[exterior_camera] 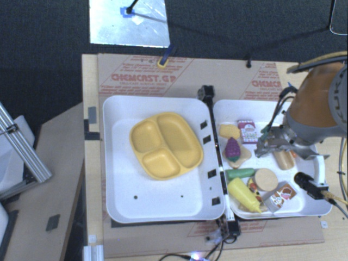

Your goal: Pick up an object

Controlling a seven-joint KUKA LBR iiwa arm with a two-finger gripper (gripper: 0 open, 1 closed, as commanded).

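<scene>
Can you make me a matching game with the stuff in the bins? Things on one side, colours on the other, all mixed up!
Things:
1. tray
2. grapes
3. bottle
4. box

Colours and places:
A. purple, right bin
B. red and white, right bin
C. yellow, three sections, left bin
D. yellow, near the right bin's front edge

Pairs: 1-C, 2-A, 3-D, 4-B
</scene>
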